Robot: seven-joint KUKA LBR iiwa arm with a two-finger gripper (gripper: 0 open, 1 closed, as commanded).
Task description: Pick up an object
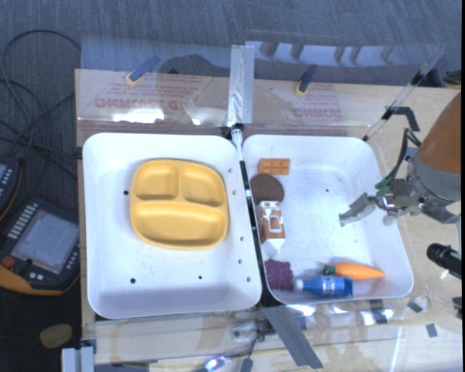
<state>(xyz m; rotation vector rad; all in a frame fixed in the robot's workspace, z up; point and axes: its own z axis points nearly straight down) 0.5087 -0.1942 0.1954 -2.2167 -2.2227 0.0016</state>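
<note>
My gripper hangs over the right side of the right bin, open, with nothing between its fingers. Along that bin's left wall lie an orange waffle piece, a round brown cookie and a small white and brown carton. At the bin's front edge sit a purple lump, a blue bottle on its side and an orange carrot. The carrot is the closest of these, just below and in front of the gripper.
The left bin holds a yellow divided plate. A ridge separates the two bins. Clear panels stand behind the bins. Cables and a handheld controller lie on the floor at left.
</note>
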